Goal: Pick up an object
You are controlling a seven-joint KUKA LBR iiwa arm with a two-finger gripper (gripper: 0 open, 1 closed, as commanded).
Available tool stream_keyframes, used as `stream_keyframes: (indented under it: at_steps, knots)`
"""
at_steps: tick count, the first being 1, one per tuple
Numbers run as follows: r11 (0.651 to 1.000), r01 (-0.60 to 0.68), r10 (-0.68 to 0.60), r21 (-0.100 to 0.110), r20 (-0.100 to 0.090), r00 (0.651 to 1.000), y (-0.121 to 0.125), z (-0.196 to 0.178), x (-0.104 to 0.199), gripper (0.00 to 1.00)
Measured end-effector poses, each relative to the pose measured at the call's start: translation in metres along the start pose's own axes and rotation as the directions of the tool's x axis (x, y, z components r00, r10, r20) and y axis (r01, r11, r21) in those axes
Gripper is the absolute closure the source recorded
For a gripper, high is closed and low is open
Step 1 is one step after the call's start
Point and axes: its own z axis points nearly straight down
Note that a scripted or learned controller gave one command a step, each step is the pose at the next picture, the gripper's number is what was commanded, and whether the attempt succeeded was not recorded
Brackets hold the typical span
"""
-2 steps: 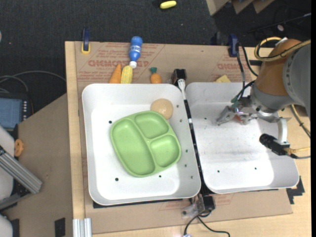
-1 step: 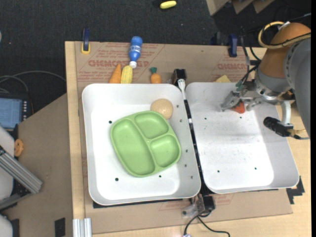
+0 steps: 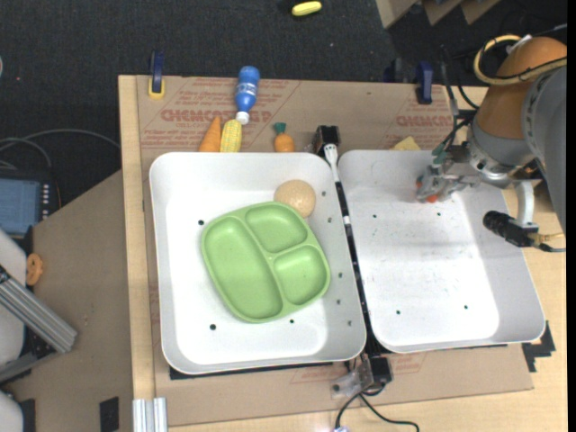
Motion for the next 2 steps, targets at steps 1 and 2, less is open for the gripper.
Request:
stream_keyframes:
  at_steps: [1, 2]
  knots:
    - [1.0, 0.003, -0.003, 0.002, -0.004, 1.0, -0.021, -0.05, 0.072, 1.0]
    - [1.0, 0.004, -0.004, 0.002, -0.005, 1.0, -0.056, -0.092, 0.148, 1.0]
